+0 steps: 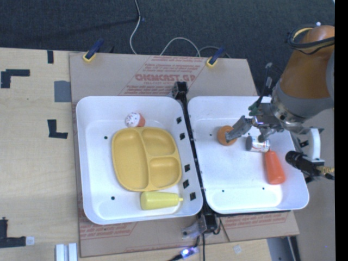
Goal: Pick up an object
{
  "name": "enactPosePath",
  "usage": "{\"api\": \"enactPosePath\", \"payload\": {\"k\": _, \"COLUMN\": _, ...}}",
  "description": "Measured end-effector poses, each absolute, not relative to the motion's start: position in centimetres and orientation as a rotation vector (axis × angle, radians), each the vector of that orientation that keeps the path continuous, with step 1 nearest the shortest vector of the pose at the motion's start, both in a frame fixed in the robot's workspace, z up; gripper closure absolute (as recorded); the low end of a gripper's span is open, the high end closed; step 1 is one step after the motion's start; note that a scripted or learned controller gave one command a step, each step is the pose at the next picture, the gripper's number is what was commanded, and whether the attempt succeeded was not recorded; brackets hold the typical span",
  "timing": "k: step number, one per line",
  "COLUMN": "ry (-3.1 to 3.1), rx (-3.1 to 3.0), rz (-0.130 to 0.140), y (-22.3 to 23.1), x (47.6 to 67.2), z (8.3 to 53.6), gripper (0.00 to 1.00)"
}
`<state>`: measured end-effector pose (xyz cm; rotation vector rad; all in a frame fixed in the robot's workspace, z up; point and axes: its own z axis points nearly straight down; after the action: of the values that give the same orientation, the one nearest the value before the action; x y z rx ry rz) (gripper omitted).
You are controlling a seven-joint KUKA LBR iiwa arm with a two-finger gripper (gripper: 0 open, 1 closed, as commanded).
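Right bin (244, 203): gripper (242, 134) just beside orange ball (224, 135)

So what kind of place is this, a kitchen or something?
Probably a robot lab, not a kitchen. A robot arm reaches over two white bins set on cardboard held by clamps, and the yellow tray and carrot look like toys.

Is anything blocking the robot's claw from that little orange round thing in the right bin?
Nothing visible does. The gripper hangs low over the right bin, with one finger reaching right up to the orange round object. The orange carrot-like toy lies off to the side, nearer the arm.
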<state>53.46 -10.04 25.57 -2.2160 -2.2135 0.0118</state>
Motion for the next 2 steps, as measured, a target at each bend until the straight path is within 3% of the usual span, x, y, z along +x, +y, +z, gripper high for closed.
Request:
{"api": "enactPosePath", "payload": {"k": 1, "ry": -2.223, "rx": -2.219, "rz": 0.001, "y": -10.0, "x": 53.7, "z": 26.1, "gripper": 0.0}}
{"api": "enactPosePath", "payload": {"k": 2, "ry": -2.22, "rx": -2.218, "rz": 0.006, "y": -9.8, "x": 53.2, "z": 21.7, "gripper": 0.0}}
